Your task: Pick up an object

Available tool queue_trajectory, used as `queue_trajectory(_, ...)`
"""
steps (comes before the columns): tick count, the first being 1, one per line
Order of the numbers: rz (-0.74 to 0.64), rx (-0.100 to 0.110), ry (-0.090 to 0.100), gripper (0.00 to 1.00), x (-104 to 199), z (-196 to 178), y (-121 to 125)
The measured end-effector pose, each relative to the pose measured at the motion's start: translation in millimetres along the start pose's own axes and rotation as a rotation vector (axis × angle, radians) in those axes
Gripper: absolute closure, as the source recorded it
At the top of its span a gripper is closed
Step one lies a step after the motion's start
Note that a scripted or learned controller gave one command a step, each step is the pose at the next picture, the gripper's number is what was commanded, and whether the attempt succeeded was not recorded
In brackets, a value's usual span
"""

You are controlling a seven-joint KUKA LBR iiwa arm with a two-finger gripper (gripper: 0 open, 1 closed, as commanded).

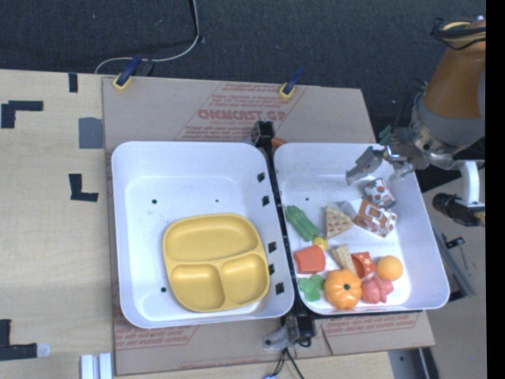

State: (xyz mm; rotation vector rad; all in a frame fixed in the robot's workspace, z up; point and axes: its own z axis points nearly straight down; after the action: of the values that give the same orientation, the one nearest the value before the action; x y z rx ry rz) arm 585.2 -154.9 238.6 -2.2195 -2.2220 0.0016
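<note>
The right bin [316, 164] holds several toy foods: a green pickle [301, 222], a pizza-like wedge [337, 223], a red block [310, 259], an orange pumpkin [343, 288], a small orange ball [389, 268], a red piece [363, 264] and a brown-and-white patterned box [376, 208]. My gripper [380, 164] hangs over the bin's upper right part, just above the patterned box, with its fingers spread apart and nothing between them.
The left bin [142, 172] holds a yellow divided tray [215, 260]. Both bins rest on a cardboard sheet [229, 109] held by clamps at the back. The arm's orange band [456, 77] reaches in from the right.
</note>
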Motion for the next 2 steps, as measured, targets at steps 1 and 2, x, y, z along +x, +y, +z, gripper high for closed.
queue_trajectory(1,0.001,0.009,0.002,0.0,7,81,-30)
queue_trajectory(2,0.001,-0.007,-0.001,0.0,32,153,-17)
